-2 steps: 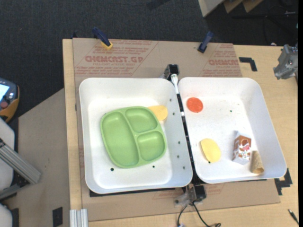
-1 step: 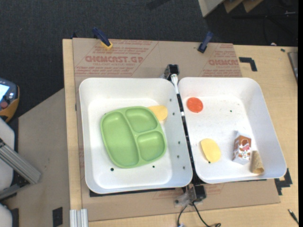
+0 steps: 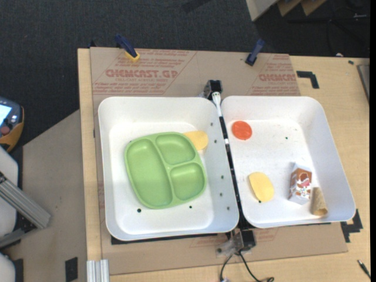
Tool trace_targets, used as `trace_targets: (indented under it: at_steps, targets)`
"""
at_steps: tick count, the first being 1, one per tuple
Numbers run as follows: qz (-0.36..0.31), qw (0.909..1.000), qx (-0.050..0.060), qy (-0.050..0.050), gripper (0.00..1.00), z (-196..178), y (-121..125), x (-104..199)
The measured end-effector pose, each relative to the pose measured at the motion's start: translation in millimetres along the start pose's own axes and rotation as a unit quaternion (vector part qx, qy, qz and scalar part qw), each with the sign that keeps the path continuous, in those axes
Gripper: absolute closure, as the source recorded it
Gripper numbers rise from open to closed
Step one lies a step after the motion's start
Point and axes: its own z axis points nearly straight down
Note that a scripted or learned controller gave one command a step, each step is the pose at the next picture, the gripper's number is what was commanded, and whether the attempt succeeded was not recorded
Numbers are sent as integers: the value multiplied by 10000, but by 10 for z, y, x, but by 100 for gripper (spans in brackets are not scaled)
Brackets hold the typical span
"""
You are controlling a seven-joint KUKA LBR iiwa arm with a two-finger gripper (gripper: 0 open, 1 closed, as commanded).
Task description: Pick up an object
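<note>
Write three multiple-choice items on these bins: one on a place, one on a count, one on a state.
1. Where does the green divided plate lie?
A. left bin
B. right bin
C. on the cardboard

2. How many compartments has the plate?
A. two
B. three
C. five

3. How does the small carton rest?
A. inside the plate
B. on the orange-red disc
C. on the bin floor beside a brown cone

Key: 1 A, it fills the left bin's floor; 2 B, one long and two smaller sections; 3 C, it sits low in the right bin by the cone.
</note>
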Motion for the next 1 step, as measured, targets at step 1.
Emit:
trace_targets:
  at_steps: [1]
  targets:
    - [-7,10000,0,-4,100,2,2,-499]
